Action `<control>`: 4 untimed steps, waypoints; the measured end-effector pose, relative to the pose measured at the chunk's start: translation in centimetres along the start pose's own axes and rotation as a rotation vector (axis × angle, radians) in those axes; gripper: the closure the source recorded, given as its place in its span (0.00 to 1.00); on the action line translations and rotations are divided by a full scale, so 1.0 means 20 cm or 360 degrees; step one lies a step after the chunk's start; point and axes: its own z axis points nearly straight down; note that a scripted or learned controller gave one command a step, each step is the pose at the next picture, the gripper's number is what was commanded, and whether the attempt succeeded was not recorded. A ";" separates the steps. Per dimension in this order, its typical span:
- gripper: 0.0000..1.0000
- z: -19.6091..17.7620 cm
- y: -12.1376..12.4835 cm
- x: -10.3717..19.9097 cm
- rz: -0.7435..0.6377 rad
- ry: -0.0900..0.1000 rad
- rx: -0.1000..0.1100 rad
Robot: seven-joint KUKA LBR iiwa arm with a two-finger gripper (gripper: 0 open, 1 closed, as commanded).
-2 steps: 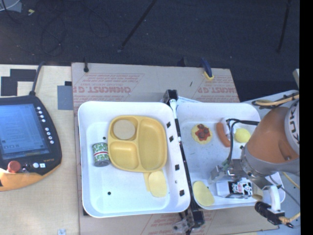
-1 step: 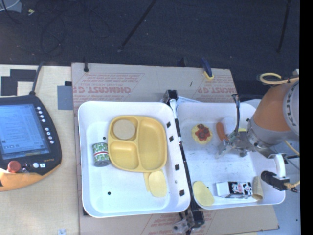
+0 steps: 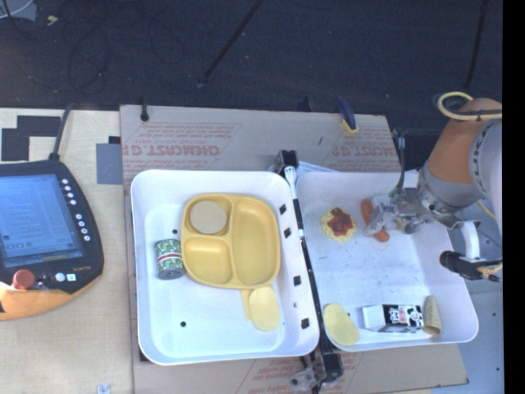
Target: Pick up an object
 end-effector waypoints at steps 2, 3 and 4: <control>1.00 -0.05 0.12 0.24 0.0000 0.0003 0.0013; 1.00 -0.61 0.02 0.63 -0.0003 0.0007 -0.0002; 0.00 -0.58 0.02 0.60 0.0004 0.0003 0.0010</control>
